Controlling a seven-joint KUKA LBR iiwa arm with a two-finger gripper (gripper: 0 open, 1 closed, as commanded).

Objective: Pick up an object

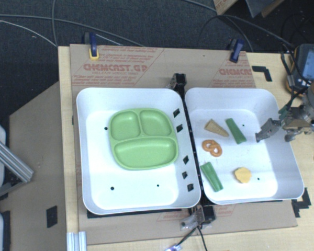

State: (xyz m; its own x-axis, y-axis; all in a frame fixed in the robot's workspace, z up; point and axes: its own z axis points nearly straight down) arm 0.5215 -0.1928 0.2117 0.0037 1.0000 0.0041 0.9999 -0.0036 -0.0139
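Here the end effector [269, 130] hangs over the right bin's [288, 163] right side, holding nothing; whether it is spread or closed cannot be told. Inside lie a pretzel [212, 148], tan wedge [216, 128], two green sticks [235, 130] and a yellow piece [243, 175].

Dark carpet floor [31, 67] (cables [57, 14] trailing) around brown bench [162, 64]

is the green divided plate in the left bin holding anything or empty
Empty. All three compartments of the green plate show bare green, and the food pieces lie in the right bin.
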